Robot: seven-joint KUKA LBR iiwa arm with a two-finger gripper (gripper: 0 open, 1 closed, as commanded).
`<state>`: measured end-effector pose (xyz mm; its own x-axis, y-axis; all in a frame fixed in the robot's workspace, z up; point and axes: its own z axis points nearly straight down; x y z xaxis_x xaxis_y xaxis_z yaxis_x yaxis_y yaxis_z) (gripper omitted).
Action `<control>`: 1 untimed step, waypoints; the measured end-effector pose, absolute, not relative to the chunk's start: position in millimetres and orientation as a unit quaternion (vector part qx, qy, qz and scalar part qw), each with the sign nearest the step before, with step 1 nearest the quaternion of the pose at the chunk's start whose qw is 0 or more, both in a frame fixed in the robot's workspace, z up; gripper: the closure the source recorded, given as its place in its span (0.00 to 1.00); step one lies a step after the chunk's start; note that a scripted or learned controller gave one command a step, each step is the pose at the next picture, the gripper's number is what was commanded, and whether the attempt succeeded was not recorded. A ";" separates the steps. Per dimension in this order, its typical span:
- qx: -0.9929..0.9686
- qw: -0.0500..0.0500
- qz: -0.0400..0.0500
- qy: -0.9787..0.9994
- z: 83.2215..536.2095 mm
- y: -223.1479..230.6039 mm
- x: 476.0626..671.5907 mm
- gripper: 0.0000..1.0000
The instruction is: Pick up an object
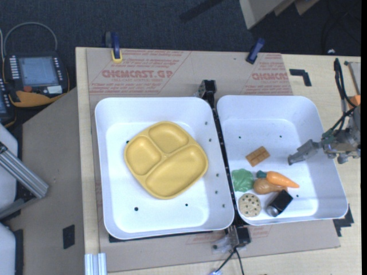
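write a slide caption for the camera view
Gripper hovers in the right bin above a carrot; yellow divided plate fills the left bin.

My claw (298, 154) hangs over the right bin (269, 109). Cracker (257, 155) just left of it; carrot (281, 179), black block (280, 202), round biscuit (249, 204) below-left. Yellow plate (166, 159) far left.

Arm (351, 142) cut off at right edge; claw (298, 155) fingers indistinct.
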<state>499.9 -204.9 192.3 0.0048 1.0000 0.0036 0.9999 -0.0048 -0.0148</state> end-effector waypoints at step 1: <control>-0.707 0.000 0.000 -0.707 200.1 -204.0 503.4 0.00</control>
<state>503.4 -204.0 200.1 -0.0001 1.0000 -0.0005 1.0000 0.0001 -0.0001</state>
